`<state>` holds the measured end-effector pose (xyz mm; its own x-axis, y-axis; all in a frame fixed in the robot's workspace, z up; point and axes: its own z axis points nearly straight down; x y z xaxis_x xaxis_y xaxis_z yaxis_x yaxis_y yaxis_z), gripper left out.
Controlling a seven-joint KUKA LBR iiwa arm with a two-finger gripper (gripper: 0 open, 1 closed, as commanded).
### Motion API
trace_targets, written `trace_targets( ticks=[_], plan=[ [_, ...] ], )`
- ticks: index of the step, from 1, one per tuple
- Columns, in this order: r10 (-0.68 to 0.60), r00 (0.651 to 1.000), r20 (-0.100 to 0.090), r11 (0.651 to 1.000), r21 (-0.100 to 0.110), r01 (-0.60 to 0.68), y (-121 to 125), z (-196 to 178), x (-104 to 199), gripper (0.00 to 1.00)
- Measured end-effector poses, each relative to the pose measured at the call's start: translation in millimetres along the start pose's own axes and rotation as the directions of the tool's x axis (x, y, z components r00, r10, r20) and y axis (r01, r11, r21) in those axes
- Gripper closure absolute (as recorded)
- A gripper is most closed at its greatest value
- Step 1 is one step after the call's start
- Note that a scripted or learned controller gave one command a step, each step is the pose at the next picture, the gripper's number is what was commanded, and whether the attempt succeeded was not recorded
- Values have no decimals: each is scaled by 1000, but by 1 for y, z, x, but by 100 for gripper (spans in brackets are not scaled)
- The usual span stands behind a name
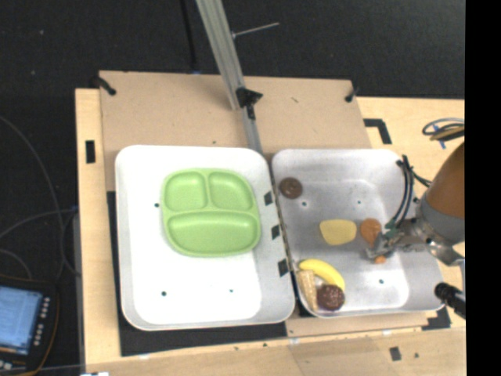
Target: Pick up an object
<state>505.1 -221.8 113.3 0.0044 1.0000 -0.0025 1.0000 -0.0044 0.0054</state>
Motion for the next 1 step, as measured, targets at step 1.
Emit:
trace_targets(
  ticks=[1],
  plan=[
    [-7,1000,2,1000,-3,7,4,-65,-2,100]
  ],
)
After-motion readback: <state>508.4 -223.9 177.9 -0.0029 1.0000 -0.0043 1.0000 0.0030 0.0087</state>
